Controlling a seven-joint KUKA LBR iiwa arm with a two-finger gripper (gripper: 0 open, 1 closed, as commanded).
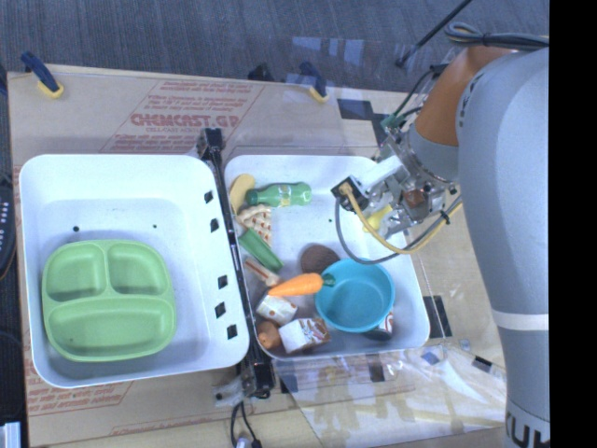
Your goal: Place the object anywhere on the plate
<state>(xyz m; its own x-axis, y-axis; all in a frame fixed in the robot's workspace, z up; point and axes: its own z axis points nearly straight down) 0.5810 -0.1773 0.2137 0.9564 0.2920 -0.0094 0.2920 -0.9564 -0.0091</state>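
At the left of the frame the left bin [37, 185] holds a green divided plate [109, 299], lying flat in its lower left part with three compartments showing, nothing on it.

To the right of the dividing wall, the right bin [308, 171] carries a crowd of toy food. Along its left side sit a yellow banana [241, 190], a green bottle [280, 195] lying on its side just beside the banana, and below them a waffle-like piece [255, 220] and a green cucumber [259, 248]. Lower in the frame an orange carrot [297, 286] lies tilted, its tip touching the rim of a blue bowl [355, 297]; a brown round thing [319, 257] sits just above the carrot. Near the bin's lower left corner are a white carton-like box [300, 334] and some small pieces too jumbled to tell apart.

At the upper right of the bin the gripper [373, 215] hangs over the bin floor, wrapped in yellow cable [410, 243]; whether it is apart or together I cannot tell, and nothing is clearly seen in it. The grey arm [508, 203] fills the right of the frame.
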